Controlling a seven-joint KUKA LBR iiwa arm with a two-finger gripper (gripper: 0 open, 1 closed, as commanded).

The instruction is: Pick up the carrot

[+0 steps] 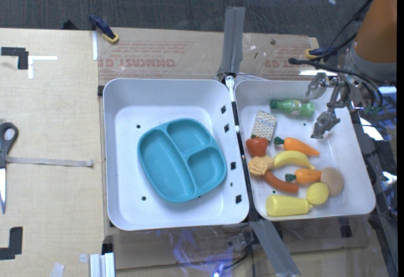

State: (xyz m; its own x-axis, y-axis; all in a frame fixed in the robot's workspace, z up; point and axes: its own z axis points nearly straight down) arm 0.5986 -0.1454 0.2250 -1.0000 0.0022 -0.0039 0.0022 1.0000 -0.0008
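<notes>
Carrot [301, 146] lay in right bin [353, 203] among toy foods, just beside banana [292, 159]; tool [326, 123], at carrot's one o'clock, hung above it, fingers apart, holding nothing.

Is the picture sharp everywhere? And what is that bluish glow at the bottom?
Camera view: the bins and toy food are fairly sharp and evenly lit, the carrot clear; the tool and arm at the right look softer; a bluish-purple glare sits on the bench's bottom edge, its source not visible; shadows are faint.
</notes>
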